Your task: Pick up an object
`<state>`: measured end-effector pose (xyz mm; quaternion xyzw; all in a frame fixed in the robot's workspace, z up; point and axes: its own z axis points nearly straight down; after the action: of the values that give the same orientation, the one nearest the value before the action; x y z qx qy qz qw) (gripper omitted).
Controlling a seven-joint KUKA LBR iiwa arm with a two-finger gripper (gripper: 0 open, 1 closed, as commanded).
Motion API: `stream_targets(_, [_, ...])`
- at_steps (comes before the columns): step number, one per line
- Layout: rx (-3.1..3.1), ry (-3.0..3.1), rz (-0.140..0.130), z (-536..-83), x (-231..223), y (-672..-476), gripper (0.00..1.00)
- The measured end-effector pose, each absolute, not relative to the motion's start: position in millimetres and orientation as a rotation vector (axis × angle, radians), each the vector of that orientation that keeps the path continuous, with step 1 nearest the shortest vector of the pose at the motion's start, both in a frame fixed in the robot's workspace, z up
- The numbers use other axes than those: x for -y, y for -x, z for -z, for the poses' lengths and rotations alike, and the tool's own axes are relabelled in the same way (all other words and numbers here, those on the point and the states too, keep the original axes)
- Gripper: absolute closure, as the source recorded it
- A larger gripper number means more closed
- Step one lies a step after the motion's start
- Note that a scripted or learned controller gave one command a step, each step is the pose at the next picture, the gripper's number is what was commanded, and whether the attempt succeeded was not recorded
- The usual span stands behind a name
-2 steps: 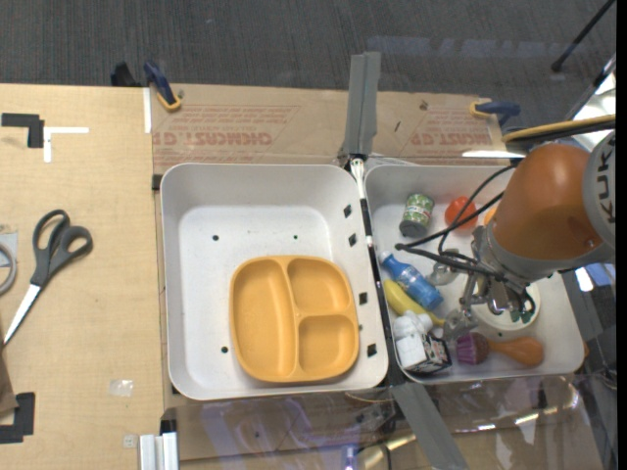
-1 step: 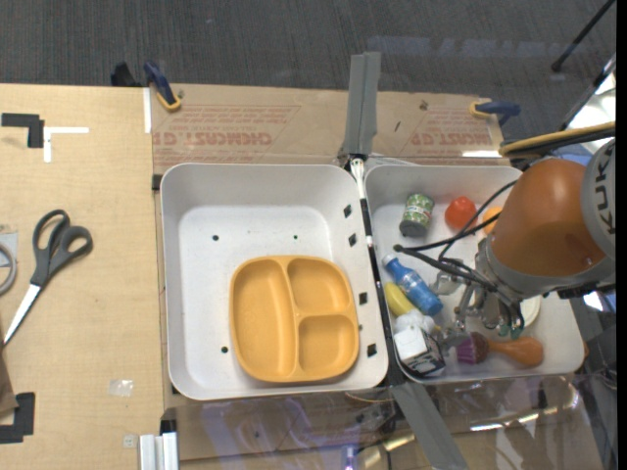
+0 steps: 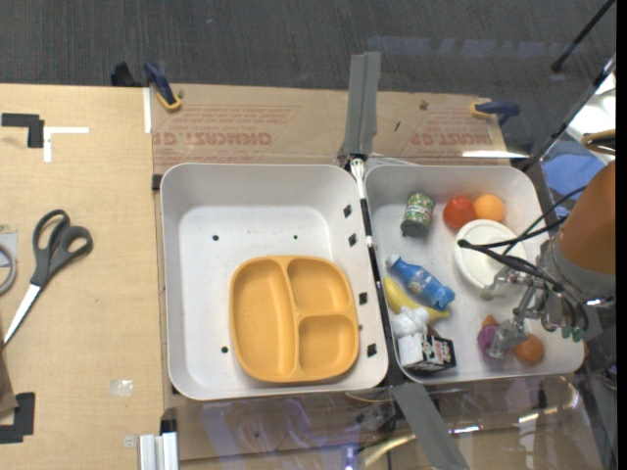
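Left bin (image 3: 196, 262): holds a yellow divided tray (image 3: 294, 317) with three compartments, lying flat, its long axis running roughly from the near-left to the far-right of the bin.
Right bin (image 3: 446, 179): crowded with small things.
Far end of right bin: green can (image 3: 418, 213) upright-ish, red ball (image 3: 458, 211) and orange ball (image 3: 489, 207) side by side, white bowl (image 3: 483, 253) just below them.
Middle of right bin: blue bottle (image 3: 421, 281) on its side, long axis slanted, cap end toward the upper left, base toward the lower right; a yellow banana (image 3: 404, 300) lies just beneath it on much the same slant.
Near end of right bin: white bottle (image 3: 408, 321) and a black-and-white box (image 3: 431, 352) touching.
Gripper (image 3: 517, 329): low in the near right corner of the right bin, over a purple thing (image 3: 488, 339) and a small orange thing (image 3: 530, 351).
Jaws: cannot tell whether wide or narrow; nothing clearly between them.
Bench (image 3: 78, 360): scissors (image 3: 44, 262) lying at the left, handles away, blades toward the near left.
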<state>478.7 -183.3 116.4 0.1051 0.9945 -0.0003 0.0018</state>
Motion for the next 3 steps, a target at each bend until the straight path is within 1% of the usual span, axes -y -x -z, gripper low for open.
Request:
stream_targets(1, [-3.117,-0.372,0.000,-92.2,111.4,-492.6,0.00])
stream_targets(2, [-3.105,-0.446,0.001,-93.1,117.0,-549.1,0.00])
stream_targets(3, [-2.988,-0.970,0.001,-91.7,98.8,-531.7,0.00])
